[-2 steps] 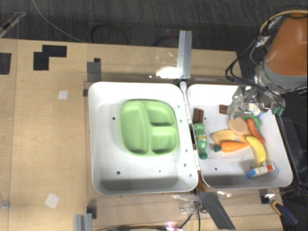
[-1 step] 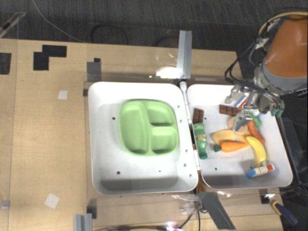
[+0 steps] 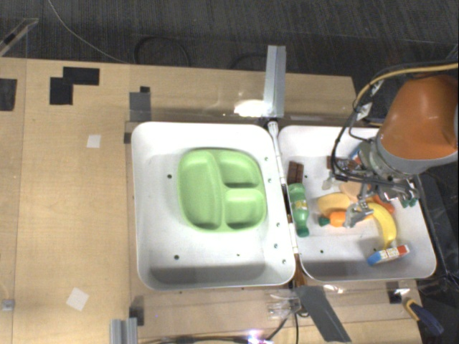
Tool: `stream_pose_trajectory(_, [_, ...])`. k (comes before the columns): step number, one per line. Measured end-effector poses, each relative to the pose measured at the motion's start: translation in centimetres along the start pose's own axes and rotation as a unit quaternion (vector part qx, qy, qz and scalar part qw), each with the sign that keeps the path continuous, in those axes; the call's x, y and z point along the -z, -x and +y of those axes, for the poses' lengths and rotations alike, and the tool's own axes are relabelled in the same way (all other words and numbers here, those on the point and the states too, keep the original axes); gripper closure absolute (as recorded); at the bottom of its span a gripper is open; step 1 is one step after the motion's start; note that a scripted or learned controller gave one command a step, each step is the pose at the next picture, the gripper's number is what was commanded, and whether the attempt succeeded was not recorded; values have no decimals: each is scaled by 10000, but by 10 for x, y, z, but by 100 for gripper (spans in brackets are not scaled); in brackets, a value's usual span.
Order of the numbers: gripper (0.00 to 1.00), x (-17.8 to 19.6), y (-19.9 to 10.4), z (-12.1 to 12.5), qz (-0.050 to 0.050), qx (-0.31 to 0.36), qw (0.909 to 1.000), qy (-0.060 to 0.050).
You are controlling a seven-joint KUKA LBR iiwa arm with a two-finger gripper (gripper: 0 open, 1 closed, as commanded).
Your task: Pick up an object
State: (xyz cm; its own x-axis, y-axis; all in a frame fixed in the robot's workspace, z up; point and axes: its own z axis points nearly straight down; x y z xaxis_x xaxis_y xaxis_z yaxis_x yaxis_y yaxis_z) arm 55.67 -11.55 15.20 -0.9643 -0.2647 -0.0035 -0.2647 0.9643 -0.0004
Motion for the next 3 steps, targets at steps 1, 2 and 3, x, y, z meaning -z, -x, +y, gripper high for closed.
stream_pose_trajectory(1, [0,-61,-11,4,-70,116,9999,-29])
stream_pose_trajectory(2, [0,-61,-41,-16,-75,-57,9999,-34])
stream_pose_trajectory(3, [0,-61,-27,6,-70,-621,9980,-41])
